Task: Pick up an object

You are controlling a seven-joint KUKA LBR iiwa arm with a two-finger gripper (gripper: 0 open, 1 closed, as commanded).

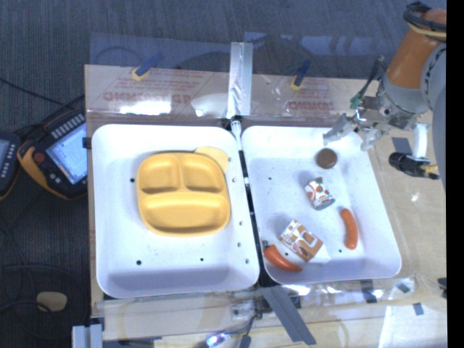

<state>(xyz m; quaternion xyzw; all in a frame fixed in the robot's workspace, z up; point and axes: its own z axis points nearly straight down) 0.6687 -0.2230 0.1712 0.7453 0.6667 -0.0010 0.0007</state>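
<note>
Camera view, we see dark grey carpet around the bench, yellow divided tray [183, 193] in left bin [116, 267], gripper [353, 131] fingers spread apart above right bin [384, 245], clasping nothing.

- Arm [420, 49] enters from the right edge, upper corner, grey link with the orange band above the wrist.
- Wrist is angled down and to the left.
- Gripper [353, 130] sits at the upper right, two fingers spread apart, one pointing left, one down-right.
- Nothing is between the fingers.
</note>
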